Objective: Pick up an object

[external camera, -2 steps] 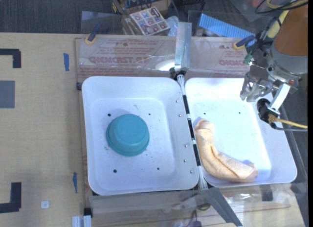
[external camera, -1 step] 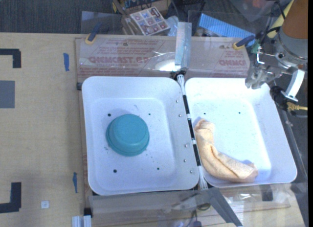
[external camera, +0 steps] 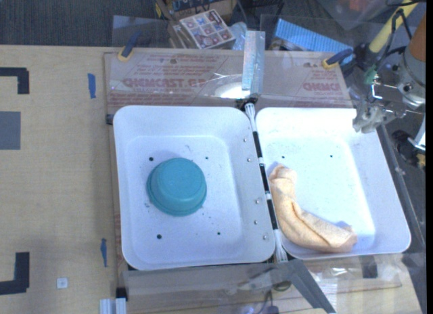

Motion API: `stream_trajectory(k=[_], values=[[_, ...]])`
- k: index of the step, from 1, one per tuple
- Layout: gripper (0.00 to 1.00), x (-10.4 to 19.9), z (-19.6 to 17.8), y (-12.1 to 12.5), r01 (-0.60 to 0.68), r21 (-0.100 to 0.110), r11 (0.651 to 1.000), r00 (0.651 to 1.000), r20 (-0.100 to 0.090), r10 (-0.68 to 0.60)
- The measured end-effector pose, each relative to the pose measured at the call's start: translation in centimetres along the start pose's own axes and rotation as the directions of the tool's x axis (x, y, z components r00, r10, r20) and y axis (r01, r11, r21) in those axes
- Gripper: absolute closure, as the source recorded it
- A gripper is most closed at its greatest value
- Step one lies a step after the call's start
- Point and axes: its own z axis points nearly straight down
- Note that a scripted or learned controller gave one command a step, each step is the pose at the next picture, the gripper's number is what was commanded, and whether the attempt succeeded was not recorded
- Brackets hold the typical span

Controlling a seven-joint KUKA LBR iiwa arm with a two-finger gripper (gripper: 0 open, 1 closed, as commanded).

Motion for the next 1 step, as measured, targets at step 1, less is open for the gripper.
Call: stream_trajectory(k=[1], values=[[0.0, 0.0, 0.0, 0.0, 0.0, 0.0, 1.0, 1.0, 0.0, 0.0]])
